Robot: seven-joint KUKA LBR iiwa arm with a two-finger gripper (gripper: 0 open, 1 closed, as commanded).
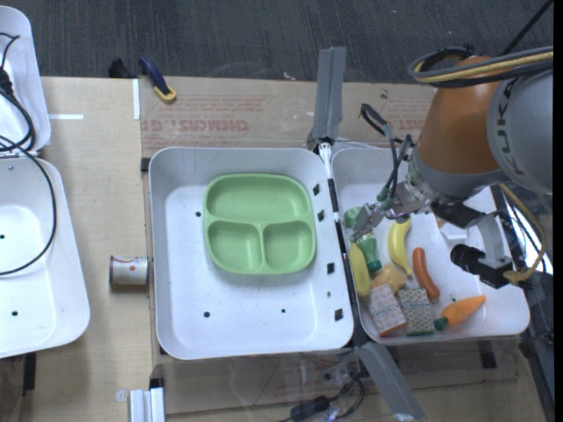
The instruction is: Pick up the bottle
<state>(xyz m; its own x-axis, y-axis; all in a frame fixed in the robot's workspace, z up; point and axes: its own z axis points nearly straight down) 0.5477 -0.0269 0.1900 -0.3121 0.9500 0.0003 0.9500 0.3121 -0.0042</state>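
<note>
**Inspection: gripper over the right bin, bottle lying beneath**

I reach in over the right bin [519,319], the landmark for this report; my gripper [369,221] hangs above that bin's left half, close to the wall it shares with the left bin [176,262]; whether my jaws are released or clenched I cannot tell, as the wrist and cabling crowd them.

The bottle [369,255], green with a dark green cap end, lies in the right bin near its left wall, just below my gripper; nothing shows it clasped.

Also in the right bin: a long banana [359,269] along the left wall, touching the bottle; a second banana [400,244] toward the middle; a red sausage [425,273] just beside it; a carrot [463,309] near the front right corner; two speckled blocks [400,309] at the front edge.

The left bin holds a green divided plate [260,223]; a small can [129,271] lies on the bench, well apart from the right bin.
</note>
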